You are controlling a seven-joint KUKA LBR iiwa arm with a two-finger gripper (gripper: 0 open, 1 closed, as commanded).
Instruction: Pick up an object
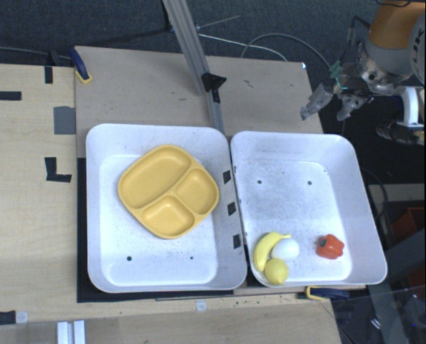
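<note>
You have two white bins side by side on the bench. In the left bin [105, 264] lies a yellow divided plate [168, 190] with three compartments, set a little toward the back and turned at a slant. In the right bin [342, 163] the objects sit along the near edge: a yellow banana [267, 245] curves around a white egg-shaped object [287, 249], the two touching, and a lemon [276, 271] lies just in front of them, against the near left corner of the bin. Apart from that cluster, further right along the same near side, sits a small red pepper [330, 246]. Your arm [394, 27] comes in at the upper right, its orange band showing above the grey wrist, and the gripper [332, 103] hangs outside the bins, beyond the far right corner of the right bin and well apart from all the objects. Its fingers appear to be spread with nothing between them, though they are small and dark against the background, so take that as likely rather than certain.
</note>
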